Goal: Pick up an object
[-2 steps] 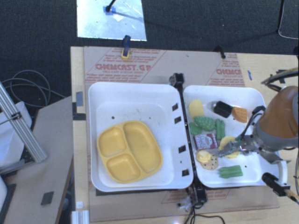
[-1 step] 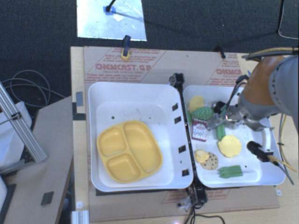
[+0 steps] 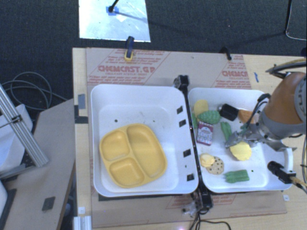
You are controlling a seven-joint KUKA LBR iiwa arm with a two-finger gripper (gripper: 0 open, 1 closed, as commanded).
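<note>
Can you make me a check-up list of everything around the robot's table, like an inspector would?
Surface: left bin and right bin, both white, side by side on printed cardboard.
Job's things: the right bin holds toy foods: cookie, green bumpy piece, red box, yellow round piece, green block, black piece.
Clutter: yellow three-part tray in the left bin.
Grippers: gripper low in the right bin, beside the yellow round piece; a hold cannot be judged.
Cables: black loops on the floor at left.
Surroundings: dark carpet, shiny square plate, metal bar.
</note>
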